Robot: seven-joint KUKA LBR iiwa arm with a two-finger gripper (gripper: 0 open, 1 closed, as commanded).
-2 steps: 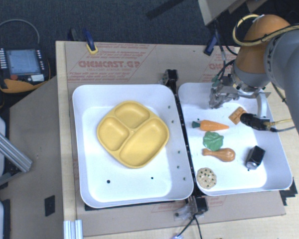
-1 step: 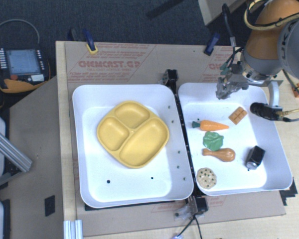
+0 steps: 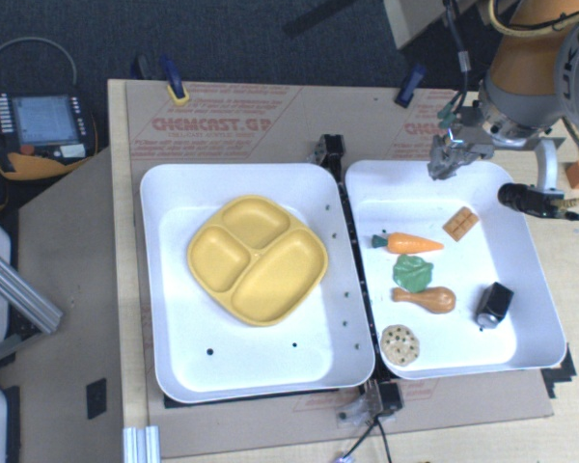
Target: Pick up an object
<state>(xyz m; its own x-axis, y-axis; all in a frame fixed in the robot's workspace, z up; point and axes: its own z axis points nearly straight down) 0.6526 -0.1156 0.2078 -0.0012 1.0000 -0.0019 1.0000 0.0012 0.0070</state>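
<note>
While two white bins sit side by side on the bench, the left bin (image 3: pixel 164 287) carries one yellow three-compartment plate (image 3: pixel 258 258) and the right bin (image 3: pixel 531 258) carries six small things: one drumstick (image 3: pixel 427 299), one carrot (image 3: pixel 410 244), one green leafy piece (image 3: pixel 412 273), one black block (image 3: pixel 493 304), one cookie (image 3: pixel 399 344) near the front rim, and one brown cracker (image 3: pixel 459 224). One gripper (image 3: pixel 446 165) hangs over the right bin's far rim, apart from all six; how it stands cannot be told from this angle
</note>
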